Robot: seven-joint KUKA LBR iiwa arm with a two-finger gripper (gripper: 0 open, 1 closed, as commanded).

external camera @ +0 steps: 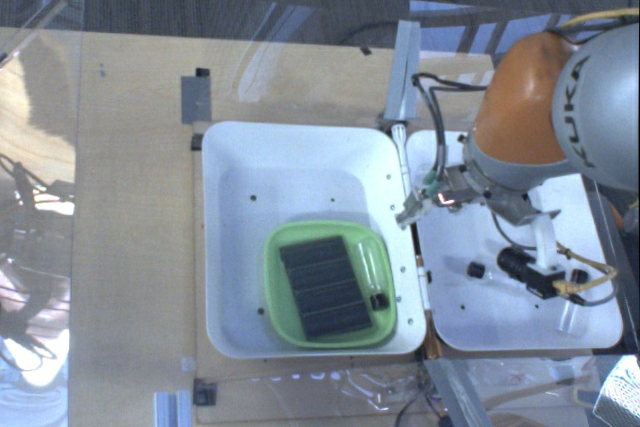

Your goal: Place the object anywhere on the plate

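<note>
One dark object [323, 286] on one plate [283, 320]

Two white bins, left bin [230, 245] and right bin [590, 315], sit side by side on a wooden bench [130, 215]

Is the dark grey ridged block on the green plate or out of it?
On it: the ridged block lies flat inside the green plate, in the left bin.

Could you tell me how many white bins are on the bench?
2: the left bin holds the green plate; the right bin lies beneath the arm, partly hidden by it.
</note>
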